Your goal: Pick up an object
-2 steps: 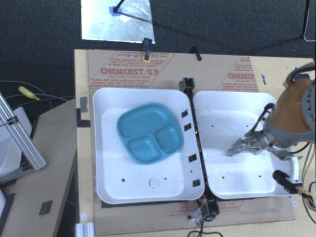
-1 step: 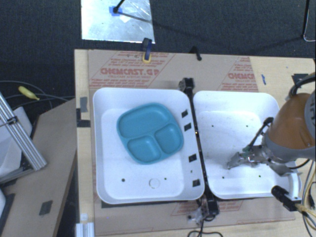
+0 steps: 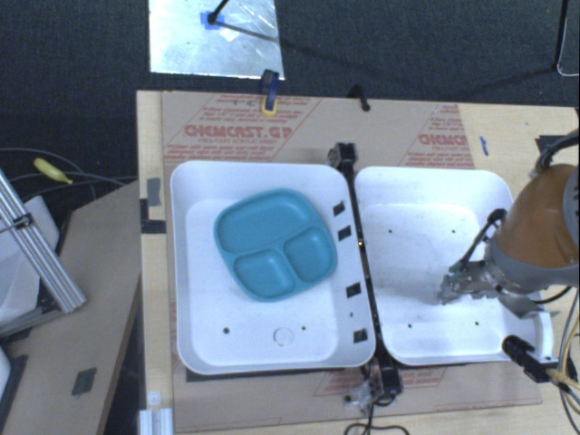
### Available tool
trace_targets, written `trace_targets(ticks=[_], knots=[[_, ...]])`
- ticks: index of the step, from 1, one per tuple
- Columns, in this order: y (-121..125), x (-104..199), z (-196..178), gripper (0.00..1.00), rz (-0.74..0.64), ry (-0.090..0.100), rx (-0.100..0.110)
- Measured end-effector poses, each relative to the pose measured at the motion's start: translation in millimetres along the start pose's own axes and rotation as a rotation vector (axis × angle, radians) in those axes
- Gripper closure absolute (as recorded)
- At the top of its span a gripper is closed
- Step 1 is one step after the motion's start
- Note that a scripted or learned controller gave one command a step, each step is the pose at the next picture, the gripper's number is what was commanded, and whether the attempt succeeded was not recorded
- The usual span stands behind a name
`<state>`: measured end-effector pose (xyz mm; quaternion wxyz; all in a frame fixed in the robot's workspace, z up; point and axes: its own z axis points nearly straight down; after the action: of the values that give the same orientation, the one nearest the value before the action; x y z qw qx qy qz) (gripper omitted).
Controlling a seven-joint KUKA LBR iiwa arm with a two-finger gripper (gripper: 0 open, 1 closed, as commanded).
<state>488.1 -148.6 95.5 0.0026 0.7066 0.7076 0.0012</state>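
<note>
Teal plate (image 3: 274, 256) lies flat in left bin (image 3: 186, 243) | my jaws (image 3: 458, 286) low over right bin (image 3: 426, 188), well apart from plate | jaw state: cannot tell

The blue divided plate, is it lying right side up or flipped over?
Right side up. The blue divided plate lies flat in the left bin, its three compartments facing up, hollows and ridges visible.

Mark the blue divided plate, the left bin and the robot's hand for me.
blue divided plate (image 3: 275, 243): camera view, on its central ridge.
left bin (image 3: 195, 207): camera view, on a bare patch of its floor left of the plate.
hand (image 3: 460, 284): camera view, at its tip over the right bin.
</note>
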Motion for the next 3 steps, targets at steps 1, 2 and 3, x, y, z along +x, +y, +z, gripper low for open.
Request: trace_targets(ticks=[1,2,3], knots=[[-0.1,89.4,-92.3,1.0,-0.006,0.002,0.0],[-0.4,171.4,-89.0,1.0,-0.009,0.004,0.003],[1.1,267.4,-214.9,1.0,-0.011,0.007,-0.007]])
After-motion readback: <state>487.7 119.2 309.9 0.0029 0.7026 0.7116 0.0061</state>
